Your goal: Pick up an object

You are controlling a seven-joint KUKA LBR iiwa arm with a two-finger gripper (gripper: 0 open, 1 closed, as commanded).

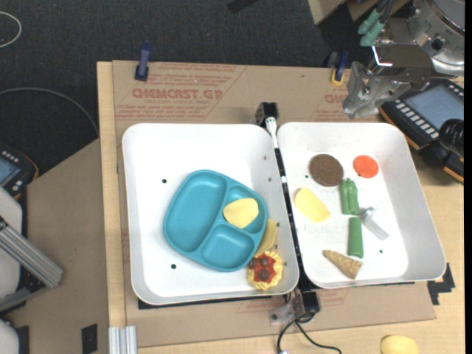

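The gripper [359,94] hangs beyond the right bin's [424,231] far edge; its finger state cannot be told. A brown disc [325,169] and an orange disc [366,167] lie near that edge.

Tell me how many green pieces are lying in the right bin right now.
2. One green piece lies near the bin's middle, just below the orange disc. The other green piece lies below the first, beside the cone. None looks hidden.

Smooth plastic bins [147,271] — matt cardboard [184,87]
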